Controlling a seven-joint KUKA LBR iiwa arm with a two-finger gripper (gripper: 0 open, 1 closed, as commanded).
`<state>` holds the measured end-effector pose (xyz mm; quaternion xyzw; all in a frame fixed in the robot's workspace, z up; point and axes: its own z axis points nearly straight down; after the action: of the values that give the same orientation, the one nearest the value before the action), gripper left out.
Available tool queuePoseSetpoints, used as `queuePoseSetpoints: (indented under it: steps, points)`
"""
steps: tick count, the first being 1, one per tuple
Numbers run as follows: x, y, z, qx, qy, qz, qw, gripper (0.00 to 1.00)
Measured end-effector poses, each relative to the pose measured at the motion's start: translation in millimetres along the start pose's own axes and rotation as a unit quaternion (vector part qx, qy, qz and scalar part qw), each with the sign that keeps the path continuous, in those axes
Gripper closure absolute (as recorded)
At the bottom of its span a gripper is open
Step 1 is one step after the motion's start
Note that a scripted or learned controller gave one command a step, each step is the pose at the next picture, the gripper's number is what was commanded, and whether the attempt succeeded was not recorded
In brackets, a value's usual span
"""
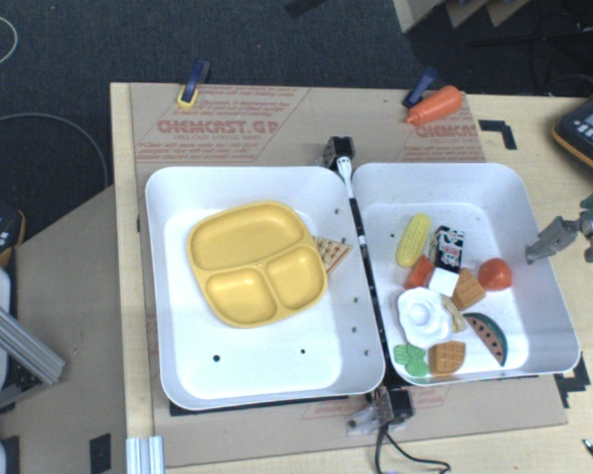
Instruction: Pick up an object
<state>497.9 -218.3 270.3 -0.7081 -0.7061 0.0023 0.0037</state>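
The right bin [534, 215] holds several toy foods: a corn cob [412, 240], a black-and-white carton [448, 248], a red tomato [494, 274], a fried egg [422, 314], a brown bread piece [467, 289], a watermelon slice [489, 336], a green piece [408, 356] and an orange waffle [447, 356]. My gripper [553, 239] reaches in at the far right, over the right bin's right rim. It stands to the right of the tomato, apart from it, and nothing shows in its grasp.
The left bin [178, 344] holds a yellow divided plate [257, 263] with a waffle wedge [331, 253] at its right edge. An orange carrot [435, 105] lies on the bench behind the right bin. A yellow clamp [190, 89] sits at the back left.
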Motion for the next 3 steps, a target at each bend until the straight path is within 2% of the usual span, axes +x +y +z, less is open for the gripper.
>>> queuePoseSetpoints:
  steps: [1, 3]
  points:
    - [0.3, 2.0, -4.7, -0.005, -0.001, -0.001, 1.0000, 0.00]
    - [9.2, -8.3, 105.1, 0.000, 0.001, -0.001, 1.0000, 0.00]
